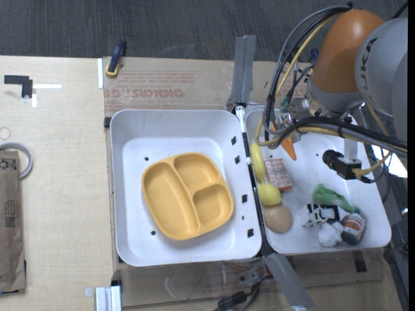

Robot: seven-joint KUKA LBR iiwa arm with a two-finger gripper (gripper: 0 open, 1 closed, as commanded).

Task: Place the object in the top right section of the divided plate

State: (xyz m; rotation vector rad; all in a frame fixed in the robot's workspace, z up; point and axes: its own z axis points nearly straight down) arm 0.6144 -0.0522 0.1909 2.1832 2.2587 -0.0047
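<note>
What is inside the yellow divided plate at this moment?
Nothing shows in the divided plate: all three sections look bare, including the top right one. The food items, such as the lemon, lie in the right bin, partly covered by the arm.

You are looking down on a pale wooden bench top (58, 173) that fills the left and near parts of the scene. Beyond its far edge runs a dark grey carpeted floor (162, 11). A flat brown cardboard sheet with red printed lettering (162, 86) lies on the bench at the far side. Just beside its left corner sits a small blue and yellow tool (116, 58). At the far left you see a black L-shaped bracket (19, 83), and at the near left a brown paper bag (11, 219). Light falls evenly.
</note>
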